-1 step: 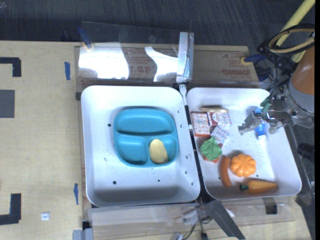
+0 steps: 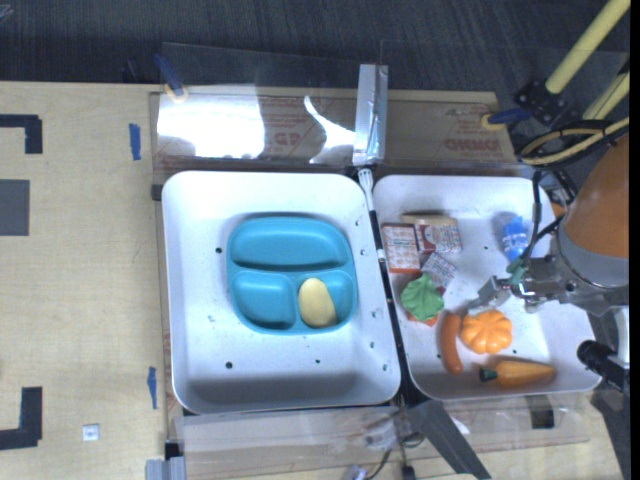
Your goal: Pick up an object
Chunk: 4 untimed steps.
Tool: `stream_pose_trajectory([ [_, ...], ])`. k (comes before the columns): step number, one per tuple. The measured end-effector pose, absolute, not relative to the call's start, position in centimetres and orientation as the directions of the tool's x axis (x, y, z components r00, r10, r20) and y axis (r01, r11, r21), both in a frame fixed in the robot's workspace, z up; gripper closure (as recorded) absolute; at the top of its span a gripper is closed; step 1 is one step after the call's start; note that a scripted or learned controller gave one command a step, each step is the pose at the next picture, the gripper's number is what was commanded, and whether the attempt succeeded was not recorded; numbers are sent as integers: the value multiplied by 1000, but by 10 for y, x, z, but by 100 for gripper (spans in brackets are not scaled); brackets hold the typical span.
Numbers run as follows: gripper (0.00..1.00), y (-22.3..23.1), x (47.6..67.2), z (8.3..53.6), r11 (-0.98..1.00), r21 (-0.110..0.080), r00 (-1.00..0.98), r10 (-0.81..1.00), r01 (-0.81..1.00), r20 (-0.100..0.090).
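Note:
The right bin (image 2: 470,190) holds several toy foods. An orange pumpkin (image 2: 487,332) lies near its middle, with a red sausage (image 2: 450,342) on its left and a carrot (image 2: 518,372) by the front wall. A green leafy piece (image 2: 422,298) sits further left, two red-and-white packets (image 2: 420,241) lie toward the back, and a small blue item (image 2: 514,234) rests at the back right. My gripper (image 2: 506,289) reaches in from the right and hovers just above and behind the pumpkin, with nothing seen held in it.
The left bin (image 2: 190,268) carries a blue divided tray (image 2: 290,270) with a yellow egg-shaped piece (image 2: 317,302) in its lower right compartment. A metal divider (image 2: 370,113) stands behind the bins. Cables and a yellow pole (image 2: 590,33) crowd the far right.

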<state>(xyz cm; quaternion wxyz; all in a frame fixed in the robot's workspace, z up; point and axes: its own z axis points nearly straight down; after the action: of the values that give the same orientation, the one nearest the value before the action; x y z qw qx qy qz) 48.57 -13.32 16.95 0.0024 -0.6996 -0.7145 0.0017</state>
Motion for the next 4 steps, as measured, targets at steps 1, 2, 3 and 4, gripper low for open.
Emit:
stream_pose_trajectory([
  [1,0,-122,518,88,170,6,-170,985,985,-2],
  [2,100,-123,520,99,168,13,-168,986,986,-5],
  [3,100,-61,622,190,174,12,-174,985,985,0],
  [4,100,-61,613,185,188,-1,-188,982,982,0],
])
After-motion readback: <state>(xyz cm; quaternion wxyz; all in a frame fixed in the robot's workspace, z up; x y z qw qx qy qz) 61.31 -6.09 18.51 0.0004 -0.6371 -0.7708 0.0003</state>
